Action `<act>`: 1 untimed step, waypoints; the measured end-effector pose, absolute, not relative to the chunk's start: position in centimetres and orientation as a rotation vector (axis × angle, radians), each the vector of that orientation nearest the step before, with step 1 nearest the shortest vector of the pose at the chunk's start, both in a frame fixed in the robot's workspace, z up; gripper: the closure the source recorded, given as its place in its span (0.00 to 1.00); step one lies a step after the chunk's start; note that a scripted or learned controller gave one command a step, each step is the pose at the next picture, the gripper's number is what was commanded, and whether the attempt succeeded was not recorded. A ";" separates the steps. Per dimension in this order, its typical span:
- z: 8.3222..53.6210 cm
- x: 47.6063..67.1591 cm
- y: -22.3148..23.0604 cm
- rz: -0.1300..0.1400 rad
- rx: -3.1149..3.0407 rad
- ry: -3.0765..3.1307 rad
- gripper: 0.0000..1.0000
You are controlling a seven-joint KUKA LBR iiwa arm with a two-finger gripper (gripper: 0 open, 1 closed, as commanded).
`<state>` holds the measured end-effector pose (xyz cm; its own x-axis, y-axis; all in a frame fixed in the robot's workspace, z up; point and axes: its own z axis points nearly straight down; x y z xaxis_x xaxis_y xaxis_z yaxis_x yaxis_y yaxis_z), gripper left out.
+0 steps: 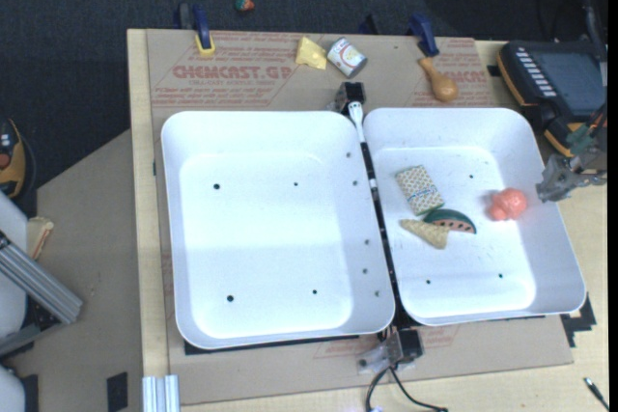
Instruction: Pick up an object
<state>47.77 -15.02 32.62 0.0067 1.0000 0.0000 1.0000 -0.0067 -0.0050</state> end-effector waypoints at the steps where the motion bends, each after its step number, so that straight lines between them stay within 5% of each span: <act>1: 34.5 47.9 -22.2 0.001 -2.233 -2.220 1.00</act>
